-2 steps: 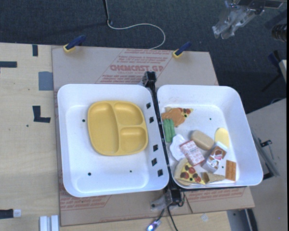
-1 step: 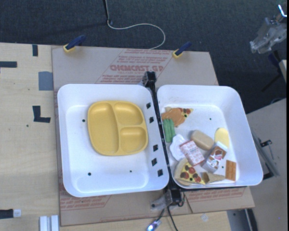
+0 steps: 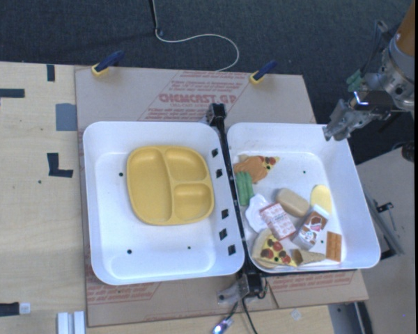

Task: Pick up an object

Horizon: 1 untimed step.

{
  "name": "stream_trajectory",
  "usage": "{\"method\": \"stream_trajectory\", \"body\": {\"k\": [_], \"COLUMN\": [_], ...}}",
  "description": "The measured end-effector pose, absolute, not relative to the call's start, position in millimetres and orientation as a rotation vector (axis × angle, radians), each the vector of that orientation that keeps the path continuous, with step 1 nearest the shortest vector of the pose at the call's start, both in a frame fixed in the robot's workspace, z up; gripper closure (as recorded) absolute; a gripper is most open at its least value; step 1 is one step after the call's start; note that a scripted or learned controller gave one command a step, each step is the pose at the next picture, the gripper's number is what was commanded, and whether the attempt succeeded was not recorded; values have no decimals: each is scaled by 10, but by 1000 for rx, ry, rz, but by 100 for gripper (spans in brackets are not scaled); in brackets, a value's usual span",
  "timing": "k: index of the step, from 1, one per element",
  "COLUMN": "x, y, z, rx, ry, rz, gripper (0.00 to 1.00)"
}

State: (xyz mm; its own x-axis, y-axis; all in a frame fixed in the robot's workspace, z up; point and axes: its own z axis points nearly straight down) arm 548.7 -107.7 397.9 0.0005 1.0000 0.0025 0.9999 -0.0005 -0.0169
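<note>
The right bin (image 3: 334, 160) holds several toy food items: a pizza slice (image 3: 256, 165) at its upper left, a green piece (image 3: 244, 187) beside the divider, a tan bread roll (image 3: 293, 202), a yellow wedge (image 3: 322, 198), a red-and-white packet (image 3: 278, 220), a second pizza slice (image 3: 274, 250) and an orange cracker (image 3: 334, 245) near the front. My gripper (image 3: 340, 127) hangs at the bin's upper right corner, outside the rim and above the bench, apart from all the items. Nothing shows between its fingers.
The left bin (image 3: 101, 186) holds a yellow divided plate (image 3: 170, 184). A black clip strip (image 3: 223, 179) runs between the two bins. Both bins sit on a cardboard sheet (image 3: 188, 96) held by two clamps (image 3: 107, 62) at its back edge. A white cable (image 3: 195, 39) loops behind.
</note>
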Motion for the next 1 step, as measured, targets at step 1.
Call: {"method": "stream_trajectory", "body": {"k": [1], "x": [5798], "y": [-854], "z": [5437], "rx": [-2225], "ry": [-2237], "rz": [-15], "gripper": [100]}}
